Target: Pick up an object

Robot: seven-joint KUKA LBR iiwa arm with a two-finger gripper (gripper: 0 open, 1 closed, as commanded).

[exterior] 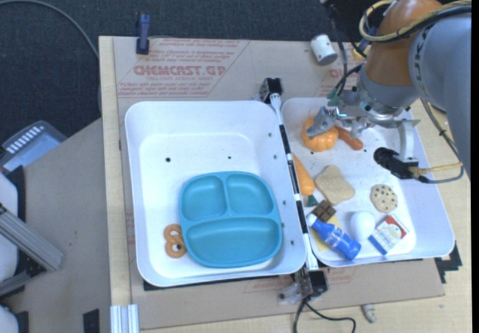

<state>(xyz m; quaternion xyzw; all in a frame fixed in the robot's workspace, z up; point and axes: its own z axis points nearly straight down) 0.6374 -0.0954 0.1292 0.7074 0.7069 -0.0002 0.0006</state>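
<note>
- White plastic left bin [150, 129] sits on the desk [179, 66], holding a blue divided plate [228, 218] with a small brown pretzel [175, 241] touching its left edge.
- Along the divide between the bins lies a carrot [302, 176], inside the right bin [434, 212] against its left wall.
- Right bin contents, near edge: a blue bottle [335, 239], a small brown block [324, 211], a slice of bread [334, 184], a white egg [361, 223], a red and white carton [388, 235], a cookie [383, 197].
- At the far end of the right bin lies an orange toy [320, 137], with a thin orange stick [350, 138] just beside it on the right.
- Gripper [327, 122] is low over the orange toy, its metal parts touching or just above the toy's top. Whether it is spread or closed cannot be told from this angle, and no object is visibly between its tips.
- Grey arm [441, 40] with the orange band reaches in from the right, above the far end of the right bin.
- Judgement: the step in hand is the descent or grasp attempt on the orange toy; no lift is evident, as the toy rests on the bin floor.
- Next move, as judged: secure a firm closure across the toy's body, then lift straight up. Risk: the rounded toy may slip, or the adjacent stick may be nudged.
</note>
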